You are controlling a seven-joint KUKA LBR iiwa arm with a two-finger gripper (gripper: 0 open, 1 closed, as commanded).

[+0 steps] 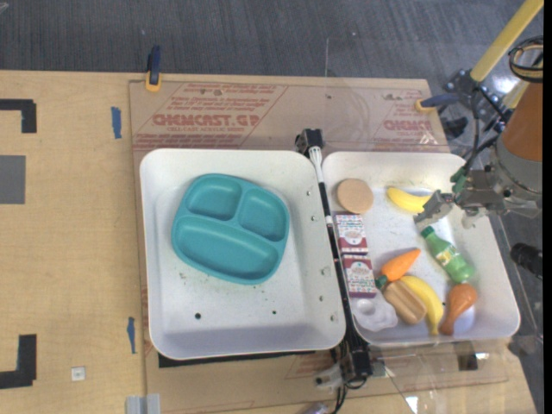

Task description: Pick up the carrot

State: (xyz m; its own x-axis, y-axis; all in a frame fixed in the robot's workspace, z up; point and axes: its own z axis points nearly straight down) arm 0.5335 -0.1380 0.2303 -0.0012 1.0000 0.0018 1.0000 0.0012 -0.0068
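The carrot [399,265] lies mid right bin [498,240], crowded by a bun [404,301] and banana [424,295] below and a green bottle [448,255] just beside. The end effector [457,207] hovers near the bin's right rim with fingers spread wide, holding nothing.

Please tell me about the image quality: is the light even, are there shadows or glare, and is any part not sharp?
Camera view: soft, even light, with no strong glare on the white bins; faint shadows lie under the teal plate and around the carrot; the end effector looks slightly blurred, and the small toys in the right bin are soft in detail; the board's printed red text is hard to read.
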